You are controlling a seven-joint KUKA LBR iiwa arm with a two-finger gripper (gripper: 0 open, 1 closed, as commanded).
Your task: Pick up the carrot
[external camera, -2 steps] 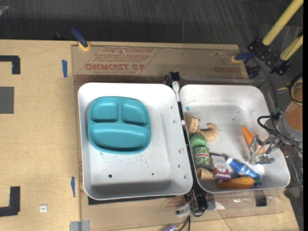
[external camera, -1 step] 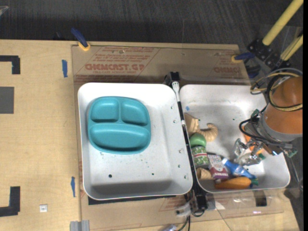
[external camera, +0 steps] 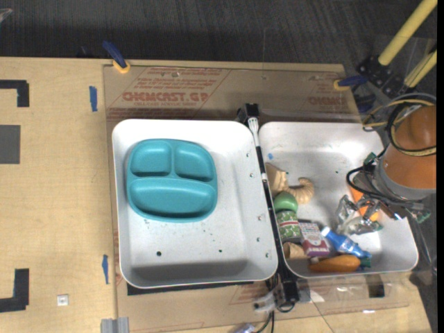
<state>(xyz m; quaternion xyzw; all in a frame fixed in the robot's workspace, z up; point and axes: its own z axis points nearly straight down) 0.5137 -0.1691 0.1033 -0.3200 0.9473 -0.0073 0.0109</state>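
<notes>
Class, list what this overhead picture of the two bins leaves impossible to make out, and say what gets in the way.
- Tool, camera view: whether it is open or shut; blurred, with glare and cables across it.
- Carrot: its upper edge is covered by a blue wrapper.
- Small box: label too small to read.
- Arm: cut off by the right edge.

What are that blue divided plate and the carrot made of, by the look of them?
The blue divided plate looks like moulded plastic: even teal colour, rounded edges, soft matte sheen. The carrot is probably a plastic toy, judging by its smooth, uniform orange surface, though it shows too small to be sure.
</notes>
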